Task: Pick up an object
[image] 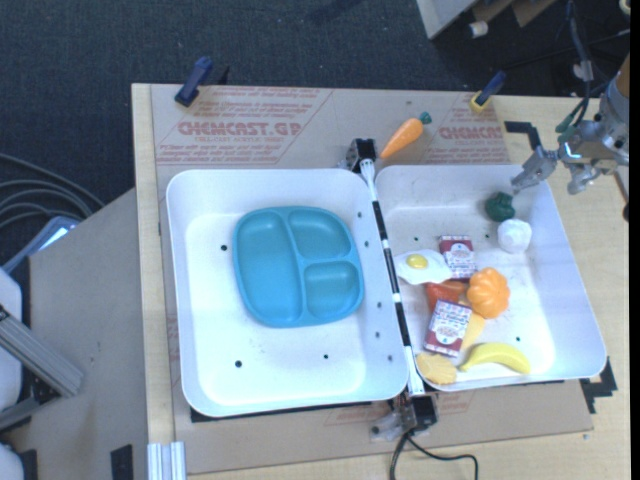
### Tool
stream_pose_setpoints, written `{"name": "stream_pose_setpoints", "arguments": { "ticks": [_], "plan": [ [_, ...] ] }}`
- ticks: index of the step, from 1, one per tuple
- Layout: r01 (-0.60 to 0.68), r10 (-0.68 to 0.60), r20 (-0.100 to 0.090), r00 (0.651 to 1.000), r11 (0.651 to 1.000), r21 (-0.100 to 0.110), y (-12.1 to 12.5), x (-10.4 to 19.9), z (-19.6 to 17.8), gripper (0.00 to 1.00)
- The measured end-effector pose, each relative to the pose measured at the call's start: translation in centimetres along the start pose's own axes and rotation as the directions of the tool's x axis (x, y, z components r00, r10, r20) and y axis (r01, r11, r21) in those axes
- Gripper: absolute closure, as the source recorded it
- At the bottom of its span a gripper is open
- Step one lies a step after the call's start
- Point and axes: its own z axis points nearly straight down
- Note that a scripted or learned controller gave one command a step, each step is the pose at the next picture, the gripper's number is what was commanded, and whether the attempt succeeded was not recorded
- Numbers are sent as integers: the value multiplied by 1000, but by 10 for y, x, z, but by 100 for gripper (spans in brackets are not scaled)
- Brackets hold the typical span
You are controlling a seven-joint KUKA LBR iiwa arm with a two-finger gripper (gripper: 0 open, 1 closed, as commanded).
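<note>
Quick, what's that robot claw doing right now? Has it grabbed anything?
Gripper: over the right bin's far corner, with nothing between its fingers. Whether it is open or shut cannot be told from this view.

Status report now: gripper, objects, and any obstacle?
Gripper above right bin's far edge, nothing held. Toy food lies loose in that bin; dark green piece nearest. Blue tray in left bin. Nothing blocking.

— What sits in the left bin [200, 358]?
— A divided plate [298, 265].
— And the right bin [575, 318]?
— A banana [495, 357] lies nearest, cartons [449, 326] behind it, a fried egg [420, 263] toward the left wall.
</note>
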Motion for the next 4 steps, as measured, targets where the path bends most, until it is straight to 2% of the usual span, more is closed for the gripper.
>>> {"name": "stream_pose_setpoints", "arguments": {
  "ticks": [1,2,3,4],
  "plan": [
    [2,-2,-6,1000,1000,3,11,-2,120,0],
    [4,-4,-1,1000,1000,0,12,-3,109,100],
    [5,-4,-2,1000,1000,1,12,-3,109,0],
    [1,-1,1,1000,1000,-2,36,23,139,0]
  ]
}}
